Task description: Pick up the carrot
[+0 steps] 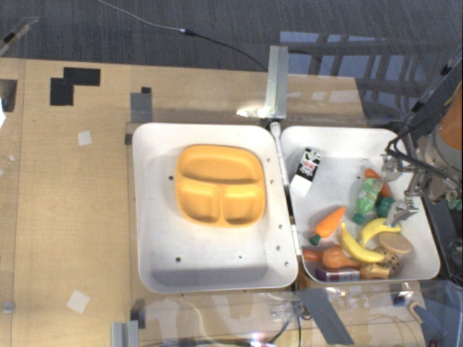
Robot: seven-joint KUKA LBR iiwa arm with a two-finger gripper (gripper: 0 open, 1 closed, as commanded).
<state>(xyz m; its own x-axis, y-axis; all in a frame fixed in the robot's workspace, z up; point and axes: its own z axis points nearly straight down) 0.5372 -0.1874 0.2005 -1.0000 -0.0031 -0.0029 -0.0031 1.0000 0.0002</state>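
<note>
arm (448,132): cut off at rt edge | gripper (405,194): fingers unclear

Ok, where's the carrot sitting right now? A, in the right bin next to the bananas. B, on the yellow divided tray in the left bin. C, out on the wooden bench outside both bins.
A: the carrot lies in the right bin, just left of the bananas, while the yellow tray in the left bin has no carrot on it.
</note>
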